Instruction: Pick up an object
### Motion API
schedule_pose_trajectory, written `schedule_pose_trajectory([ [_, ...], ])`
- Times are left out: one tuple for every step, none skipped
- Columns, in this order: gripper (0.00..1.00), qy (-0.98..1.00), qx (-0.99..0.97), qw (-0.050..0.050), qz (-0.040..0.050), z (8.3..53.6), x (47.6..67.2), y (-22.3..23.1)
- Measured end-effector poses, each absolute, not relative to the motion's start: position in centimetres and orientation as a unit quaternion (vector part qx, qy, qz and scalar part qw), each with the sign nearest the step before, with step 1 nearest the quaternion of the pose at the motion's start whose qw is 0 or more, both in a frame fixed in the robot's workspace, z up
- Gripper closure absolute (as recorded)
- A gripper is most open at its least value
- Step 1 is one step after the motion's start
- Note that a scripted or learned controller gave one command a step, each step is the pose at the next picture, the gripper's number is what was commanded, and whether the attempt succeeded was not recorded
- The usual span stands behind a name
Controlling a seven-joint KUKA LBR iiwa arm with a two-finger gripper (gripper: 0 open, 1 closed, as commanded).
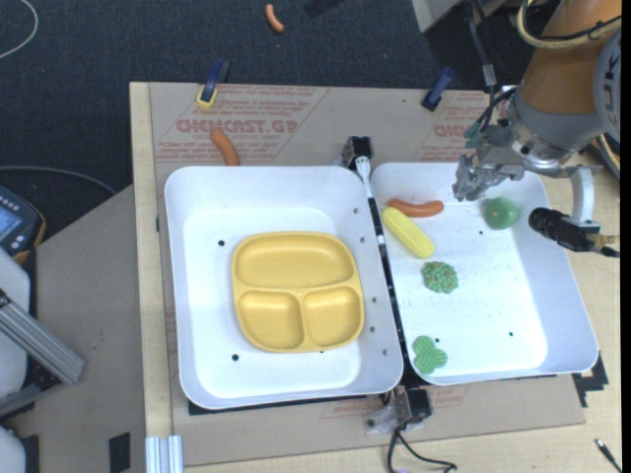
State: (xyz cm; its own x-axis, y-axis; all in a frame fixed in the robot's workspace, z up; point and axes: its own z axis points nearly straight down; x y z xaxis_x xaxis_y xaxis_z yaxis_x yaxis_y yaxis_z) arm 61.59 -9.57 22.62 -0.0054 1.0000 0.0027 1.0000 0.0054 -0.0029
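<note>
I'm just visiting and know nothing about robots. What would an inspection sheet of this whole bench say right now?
Surface: board bench with left bin and right bin side by side.
Job's things: right bin holds hot dog, corn cob, green ball, two green broccoli-like pieces.
Clutter: yellow divided plate in left bin; orange sausage on the board.
Grippers: gripper over right bin's far edge, holding nothing visible.
Cables: wires below the bins.
Surroundings: dark floor, small orange piece on it.
</note>
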Motion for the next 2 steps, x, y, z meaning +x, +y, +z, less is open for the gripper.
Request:
schedule_pose_trajectory([
  [1.0, -0.709, -0.706, 0.002, 0.0002, 22.8, 59.0, -5.5],
  [1.0, -0.708, -0.706, 0.002, 0.0008, 22.4, 57.5, -2.5],
])
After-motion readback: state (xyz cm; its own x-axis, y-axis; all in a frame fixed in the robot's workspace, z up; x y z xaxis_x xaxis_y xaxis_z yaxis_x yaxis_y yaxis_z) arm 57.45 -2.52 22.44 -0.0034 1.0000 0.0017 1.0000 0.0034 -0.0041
